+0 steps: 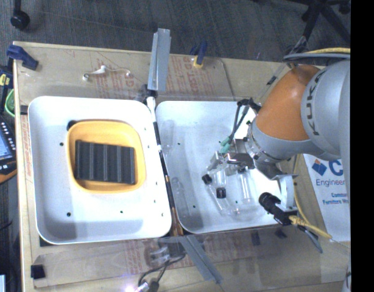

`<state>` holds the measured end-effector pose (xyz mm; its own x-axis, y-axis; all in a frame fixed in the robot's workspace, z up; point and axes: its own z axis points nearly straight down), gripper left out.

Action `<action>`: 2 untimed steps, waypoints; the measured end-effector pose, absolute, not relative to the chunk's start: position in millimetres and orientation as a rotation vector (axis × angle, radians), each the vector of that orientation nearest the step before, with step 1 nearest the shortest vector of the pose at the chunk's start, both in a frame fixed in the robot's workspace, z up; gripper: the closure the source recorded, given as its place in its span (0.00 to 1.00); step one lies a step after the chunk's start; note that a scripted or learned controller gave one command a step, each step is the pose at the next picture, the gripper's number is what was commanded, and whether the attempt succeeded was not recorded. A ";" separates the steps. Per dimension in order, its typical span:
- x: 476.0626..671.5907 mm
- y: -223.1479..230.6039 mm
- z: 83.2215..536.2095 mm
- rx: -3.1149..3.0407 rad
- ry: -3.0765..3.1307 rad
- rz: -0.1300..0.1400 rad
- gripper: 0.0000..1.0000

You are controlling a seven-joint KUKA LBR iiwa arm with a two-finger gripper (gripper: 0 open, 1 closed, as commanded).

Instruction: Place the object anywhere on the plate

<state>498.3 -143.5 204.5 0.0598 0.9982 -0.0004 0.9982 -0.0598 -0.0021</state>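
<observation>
Overhead view of a tabletop (71, 59) with two white bins side by side. In the left bin (47, 163), a yellow plate (105, 131) with a dark ribbed centre, long axis running 9 to 3 o'clock. Nothing resting on it yet.

Reaching in from 3 o'clock, a grey arm (309, 114) with an orange band, wrist low over the right bin (187, 132). Clear plastic jaws pointing toward 7 o'clock, near the middle of that bin's floor. Released or clenched: impossible to tell, the clear parts blending into the white floor.

Right at the jaws, toward 6 o'clock, a small dark object (220, 193) on or just above the bin floor. Too small to name, or to give a long axis. Hard to judge whether gripped, merely touched, or even part of the tool.

Key relation for the coming move: plate at 9 o'clock from the jaws, well apart, across the wall between the bins. Likely needed: a sure grip, a lift, then travel toward 9 o'clock and a release over the plate.
</observation>
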 end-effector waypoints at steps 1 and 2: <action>555.3 -29.1 300.8 -2.230 -2.209 0.003 1.00; 596.4 7.0 189.7 -2.107 -2.324 0.007 1.00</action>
<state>596.4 7.0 189.7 -0.0979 0.9952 0.0004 0.9952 0.0979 -0.0066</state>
